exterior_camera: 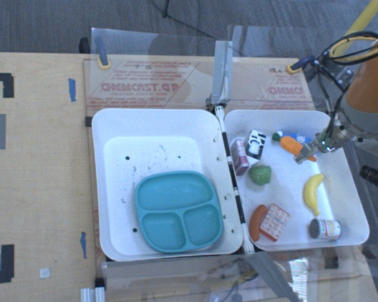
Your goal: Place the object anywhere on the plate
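The blue plate (pixel 176 211) with three sections lay in the left bin (pixel 107 168), and nothing was on it. So the job was not done at all.

All the little things were in the right bin (pixel 356 231). There was a yellow banana (pixel 312 192), a green round fruit (pixel 260 175), an orange carrot-like toy (pixel 292 145) with a green tip, a dark red can (pixel 240 156) lying on its side, a small black and white box (pixel 256 143), a red sausage shape (pixel 257 222) touching a red and white packet (pixel 275 221), and a small bottle (pixel 326 229) with a dark cap near the front corner.

The task did not say which thing to move, so it could have been any of these. The gripper (pixel 309 153) was low over the back part of the right bin, just beside the orange carrot-like toy and above the banana. Its tip looked like it was touching or very near the toy. I could not tell if it was holding anything, because that part was small and blurry.

From this, the arm seemed to be at the picking step. What was left was to get hold of one thing, lift it, carry it over the wall between the bins, and set it down on the plate.
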Controlling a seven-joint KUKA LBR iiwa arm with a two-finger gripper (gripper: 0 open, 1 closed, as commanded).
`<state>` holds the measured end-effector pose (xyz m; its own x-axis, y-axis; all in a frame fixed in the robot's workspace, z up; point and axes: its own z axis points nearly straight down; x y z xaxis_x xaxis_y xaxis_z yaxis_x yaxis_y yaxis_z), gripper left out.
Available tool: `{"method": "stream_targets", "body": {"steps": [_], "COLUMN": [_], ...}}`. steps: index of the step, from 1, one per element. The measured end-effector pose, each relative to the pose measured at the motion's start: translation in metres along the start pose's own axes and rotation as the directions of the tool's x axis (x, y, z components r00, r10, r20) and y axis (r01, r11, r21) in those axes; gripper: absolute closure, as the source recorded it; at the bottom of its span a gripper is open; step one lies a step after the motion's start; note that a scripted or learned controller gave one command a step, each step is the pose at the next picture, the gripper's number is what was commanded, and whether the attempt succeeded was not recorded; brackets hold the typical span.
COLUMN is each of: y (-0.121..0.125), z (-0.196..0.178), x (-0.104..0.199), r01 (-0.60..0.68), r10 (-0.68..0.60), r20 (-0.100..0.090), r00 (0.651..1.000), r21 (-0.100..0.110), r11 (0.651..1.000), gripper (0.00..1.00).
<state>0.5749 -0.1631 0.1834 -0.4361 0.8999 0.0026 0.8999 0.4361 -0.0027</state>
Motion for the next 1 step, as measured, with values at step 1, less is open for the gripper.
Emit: {"method": "stream_targets", "body": {"steps": [1], "y": [-0.0065], "z": [0.0189], "x": [0.0777], "r01": [0.055], "r10": [-0.055], "r20": [-0.002], "r00": [0.998], "r21": [0.003], "r11": [0.998], "gripper": [1.00]}}
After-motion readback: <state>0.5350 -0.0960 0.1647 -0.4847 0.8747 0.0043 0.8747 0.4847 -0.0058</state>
